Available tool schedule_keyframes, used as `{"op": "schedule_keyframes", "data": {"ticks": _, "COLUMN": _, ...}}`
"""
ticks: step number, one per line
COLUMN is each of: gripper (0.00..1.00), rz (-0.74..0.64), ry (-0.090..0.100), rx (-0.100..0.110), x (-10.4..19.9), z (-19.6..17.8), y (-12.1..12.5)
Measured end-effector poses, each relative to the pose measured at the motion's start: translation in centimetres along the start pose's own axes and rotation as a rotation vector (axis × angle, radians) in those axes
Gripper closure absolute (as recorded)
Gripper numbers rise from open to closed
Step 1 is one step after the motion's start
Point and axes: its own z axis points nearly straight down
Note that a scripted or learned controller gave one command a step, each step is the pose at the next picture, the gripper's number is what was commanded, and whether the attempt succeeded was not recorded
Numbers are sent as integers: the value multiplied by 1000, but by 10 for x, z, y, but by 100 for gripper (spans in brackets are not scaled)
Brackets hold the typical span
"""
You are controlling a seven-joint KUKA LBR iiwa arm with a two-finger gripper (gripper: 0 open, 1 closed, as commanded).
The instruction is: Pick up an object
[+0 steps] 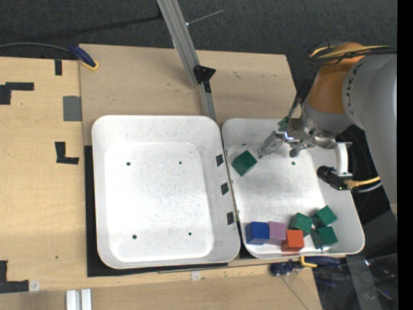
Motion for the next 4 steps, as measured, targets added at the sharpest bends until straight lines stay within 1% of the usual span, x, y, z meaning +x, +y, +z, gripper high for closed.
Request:
{"op": "schedule_keyframes", "data": {"ticks": 1, "gripper": 0, "rz": 0, "ry": 0, "rx": -1, "x": 1, "z": 23, "y": -1}}
{"op": "schedule_keyframes", "data": {"ticks": 2, "gripper": 100, "rz": -2, "ry": 0, "rx": -3, "x": 2, "z": 12, "y": 0}}
{"op": "schedule_keyframes", "data": {"ticks": 4, "gripper": 100, "rz": -1, "ry": 0, "rx": -10, "x": 14, "z": -95, "y": -14}}
